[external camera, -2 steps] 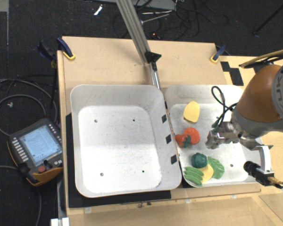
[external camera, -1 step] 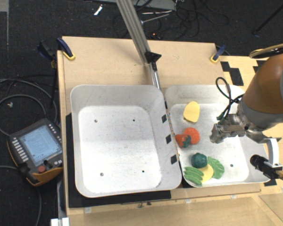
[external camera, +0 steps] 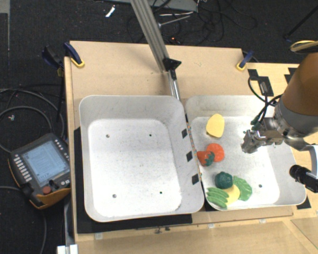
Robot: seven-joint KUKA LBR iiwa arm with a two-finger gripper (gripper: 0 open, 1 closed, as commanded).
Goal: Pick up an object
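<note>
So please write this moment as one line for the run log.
gripper: over right bin, beside toys, holding nothing seen | yellow toy, red-orange toy, green toys: lying in right bin | task: not yet done

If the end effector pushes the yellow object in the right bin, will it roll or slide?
The yellow object looks smooth and rounded, so it would probably slide or roll on the slick right bin. It lies apart from the other toys, so nothing should block it.
</note>
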